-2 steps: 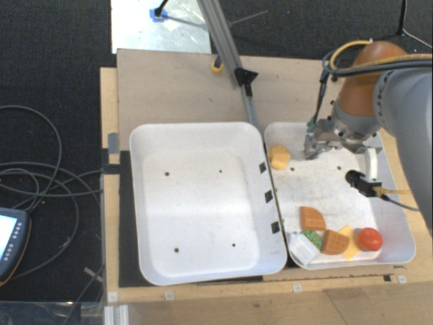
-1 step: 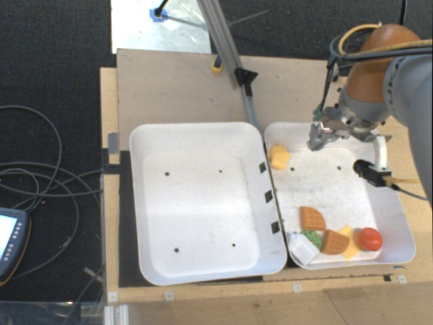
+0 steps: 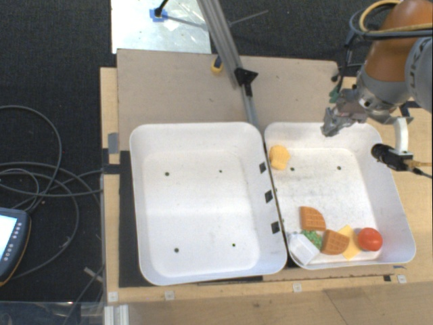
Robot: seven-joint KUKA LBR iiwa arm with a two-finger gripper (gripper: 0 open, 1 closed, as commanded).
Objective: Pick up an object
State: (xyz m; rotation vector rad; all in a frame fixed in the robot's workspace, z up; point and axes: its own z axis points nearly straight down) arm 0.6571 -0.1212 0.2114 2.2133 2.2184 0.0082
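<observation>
Right bin (image 3: 389,202), near end: tomato (image 3: 369,239), cheese (image 3: 350,242), two waffles (image 3: 313,218), a green piece (image 3: 312,236), a white block (image 3: 303,248), clustered.
Right bin, far left corner: yellow piece (image 3: 279,157), alone.
Left bin (image 3: 145,181): white, on the counter (image 3: 176,87).
Gripper (image 3: 331,128): over right bin's far rim; open or closed, cannot tell.
</observation>
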